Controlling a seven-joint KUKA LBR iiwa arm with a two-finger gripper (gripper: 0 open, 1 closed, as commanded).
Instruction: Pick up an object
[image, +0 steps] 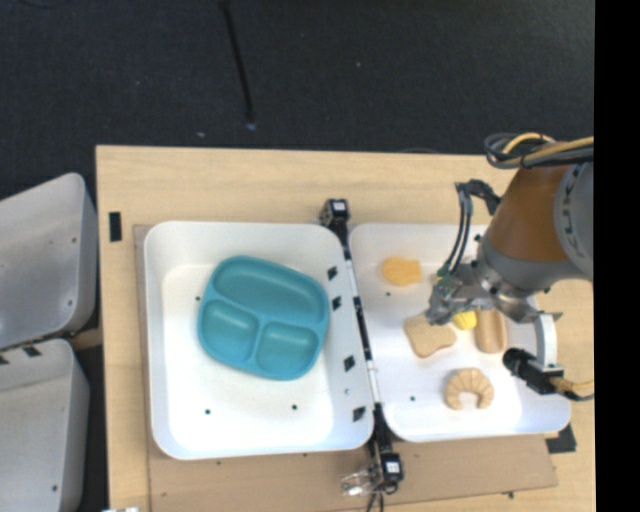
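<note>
End effector (446, 308) hovering low in the right bin (400, 415), grip state unclear, beside a bread slice (430, 338) and a small yellow piece (464, 321).

The grey, orange-banded arm (535, 225) reaches in from the right, wrist bent downward

Robotics lab setup. Plywood bench (120, 180) on dark carpet floor (300, 70); two white bins (160, 420) clipped side by side left of the hand (443, 305); cables (520, 148) on the arm; toy foods, not real kitchenware.
</note>
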